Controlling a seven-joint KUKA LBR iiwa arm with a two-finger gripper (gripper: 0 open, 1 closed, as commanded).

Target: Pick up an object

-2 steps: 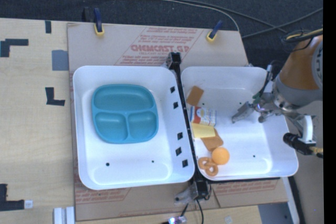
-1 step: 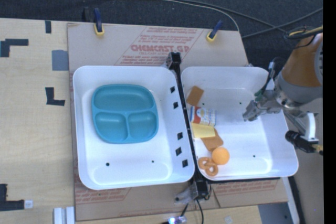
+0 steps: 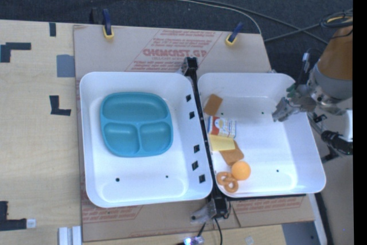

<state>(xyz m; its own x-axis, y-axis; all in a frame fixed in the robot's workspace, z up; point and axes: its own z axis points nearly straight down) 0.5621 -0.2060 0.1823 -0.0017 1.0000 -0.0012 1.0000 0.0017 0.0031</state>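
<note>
Hand (image 3: pixel 282 113) hangs over your right bin's (image 3: pixel 298 178) far right side; can't tell its grip. Orange ball (image 3: pixel 241 171) sits near the front left, beside a pretzel (image 3: pixel 228 182) and cracker (image 3: pixel 233 155).

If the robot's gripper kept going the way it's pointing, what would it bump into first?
Probably the white floor of the right bin. The gripper points down and to the left, and that patch looks bare. The food pile, with the yellow block, lies further along. Depth is hard to judge.
</note>
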